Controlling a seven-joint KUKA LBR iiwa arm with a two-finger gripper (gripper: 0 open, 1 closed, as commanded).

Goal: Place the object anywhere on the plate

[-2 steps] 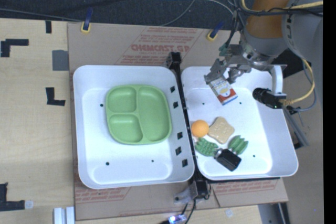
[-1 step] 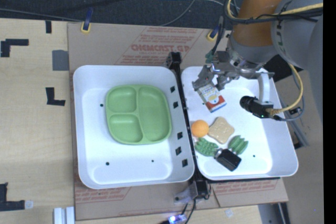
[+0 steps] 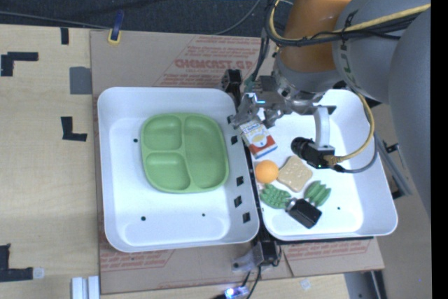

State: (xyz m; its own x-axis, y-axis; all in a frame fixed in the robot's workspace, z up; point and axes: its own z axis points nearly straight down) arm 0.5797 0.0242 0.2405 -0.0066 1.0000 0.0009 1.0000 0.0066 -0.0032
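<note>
A green divided plate (image 3: 185, 152) lies in the left white bin (image 3: 119, 220), with nothing on it. My gripper (image 3: 253, 115) hangs over the left edge of the right bin (image 3: 371, 217), close to the wall between the bins. Directly below it sits a small white and red carton (image 3: 261, 141), touching or nearly touching the gripper's tip. Below the carton lie an orange ball (image 3: 266, 171), a slice of toast (image 3: 295, 174), a green pea pod (image 3: 316, 191), another green piece (image 3: 274, 197) and a black block (image 3: 304, 212).
The arm's grey and orange body (image 3: 329, 17) looms over the top of the right bin. A black cable fitting (image 3: 308, 150) hangs beside the toast. Cardboard (image 3: 175, 59) underlies both bins.
</note>
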